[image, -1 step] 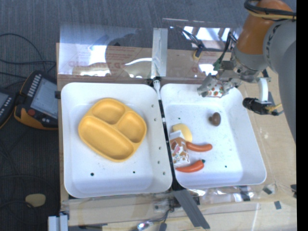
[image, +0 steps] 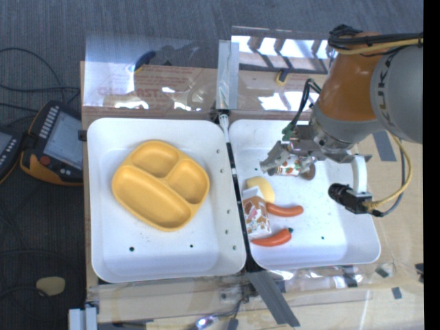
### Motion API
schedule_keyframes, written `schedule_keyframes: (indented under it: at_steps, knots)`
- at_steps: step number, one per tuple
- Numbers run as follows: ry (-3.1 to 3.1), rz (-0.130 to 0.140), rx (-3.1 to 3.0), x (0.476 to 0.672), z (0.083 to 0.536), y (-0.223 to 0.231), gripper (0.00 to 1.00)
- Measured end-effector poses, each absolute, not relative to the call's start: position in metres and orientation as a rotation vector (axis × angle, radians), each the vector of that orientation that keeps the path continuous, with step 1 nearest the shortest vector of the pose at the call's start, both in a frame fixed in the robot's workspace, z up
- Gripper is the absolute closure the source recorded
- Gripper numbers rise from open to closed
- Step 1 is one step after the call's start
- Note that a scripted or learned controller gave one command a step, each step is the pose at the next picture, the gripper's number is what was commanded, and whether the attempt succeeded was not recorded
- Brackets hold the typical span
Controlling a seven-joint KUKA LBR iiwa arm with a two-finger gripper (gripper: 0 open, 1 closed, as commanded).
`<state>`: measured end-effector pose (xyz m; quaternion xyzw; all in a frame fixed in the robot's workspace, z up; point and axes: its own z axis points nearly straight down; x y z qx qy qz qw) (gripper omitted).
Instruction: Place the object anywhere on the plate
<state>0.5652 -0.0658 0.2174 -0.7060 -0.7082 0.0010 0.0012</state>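
Note:
A yellow three-compartment plate [image: 161, 184] lies in the left bin [image: 110, 253] with nothing on it. My gripper [image: 289, 163] hangs over the back middle of the right bin [image: 344, 243], well right of the plate. A small object with a red, green and white print [image: 295, 165] sits between its fingers and the gripper is shut on it. I cannot tell whether the object is lifted off the bin floor.
In the right bin's front left lie a yellow round piece [image: 262, 186], a small printed carton [image: 255, 214] and two orange-red carrot-like pieces [image: 284, 210] [image: 272, 238]. The wall between the bins [image: 234, 184] separates gripper and plate. A control pendant [image: 51, 143] rests outside at the left.

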Motion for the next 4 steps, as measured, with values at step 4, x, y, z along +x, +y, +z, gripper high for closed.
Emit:
schedule_keyframes:
  at_steps: [4]
  knots:
    - [-2.224, 0.005, -2.217, 0.518, 0.232, 0.082, 1.0]
